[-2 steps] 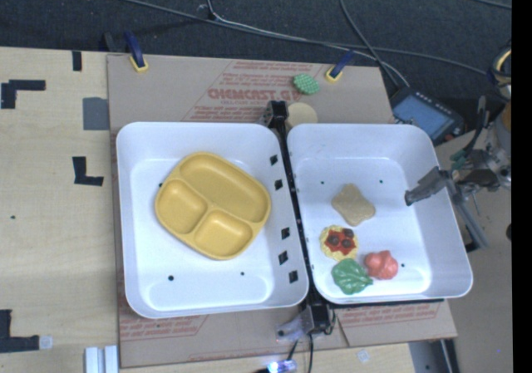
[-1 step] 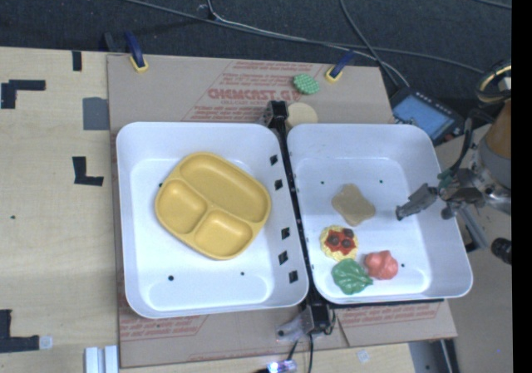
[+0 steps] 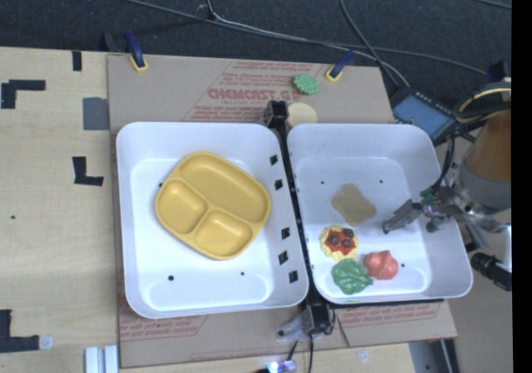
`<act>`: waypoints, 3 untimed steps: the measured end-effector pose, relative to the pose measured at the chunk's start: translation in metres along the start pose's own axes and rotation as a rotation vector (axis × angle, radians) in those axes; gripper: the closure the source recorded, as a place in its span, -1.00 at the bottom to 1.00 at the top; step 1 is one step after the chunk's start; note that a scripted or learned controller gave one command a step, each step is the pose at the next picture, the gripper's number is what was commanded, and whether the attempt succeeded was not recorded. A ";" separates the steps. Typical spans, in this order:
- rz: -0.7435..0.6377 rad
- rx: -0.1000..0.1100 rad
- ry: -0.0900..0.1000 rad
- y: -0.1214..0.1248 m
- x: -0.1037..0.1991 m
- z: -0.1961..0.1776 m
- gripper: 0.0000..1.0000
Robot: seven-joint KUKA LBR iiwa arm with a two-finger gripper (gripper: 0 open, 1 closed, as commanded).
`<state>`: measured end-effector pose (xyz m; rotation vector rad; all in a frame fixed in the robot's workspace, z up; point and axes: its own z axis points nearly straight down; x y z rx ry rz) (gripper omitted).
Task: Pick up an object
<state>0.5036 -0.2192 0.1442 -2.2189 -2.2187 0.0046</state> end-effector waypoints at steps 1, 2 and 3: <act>-0.001 0.000 0.000 -0.001 0.001 0.054 -1.00; -0.002 -0.003 0.000 0.000 0.001 0.041 1.00; -0.001 -0.008 -0.002 0.001 0.000 -0.021 1.00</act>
